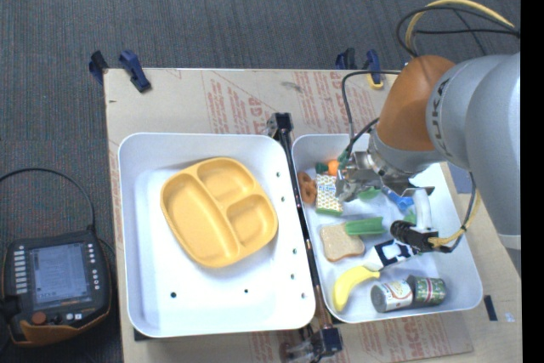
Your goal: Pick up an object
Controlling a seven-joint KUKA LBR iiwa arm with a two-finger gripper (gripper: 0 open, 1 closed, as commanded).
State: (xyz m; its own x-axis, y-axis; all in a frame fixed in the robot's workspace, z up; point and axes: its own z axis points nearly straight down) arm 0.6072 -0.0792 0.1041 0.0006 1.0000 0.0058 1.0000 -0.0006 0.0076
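The gripper (350, 179) is lowered beside the waffle (329, 193) (finger spread cannot be told). Bread (341, 242), banana (352, 284) and can (408, 293) are crowded nearby. No label is legible.

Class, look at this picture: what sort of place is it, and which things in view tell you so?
Most likely a robotics lab test bench. A grey arm reaches over two white bins, the board under them is clamped down, and a handheld control pendant lies on the carpet beside it.
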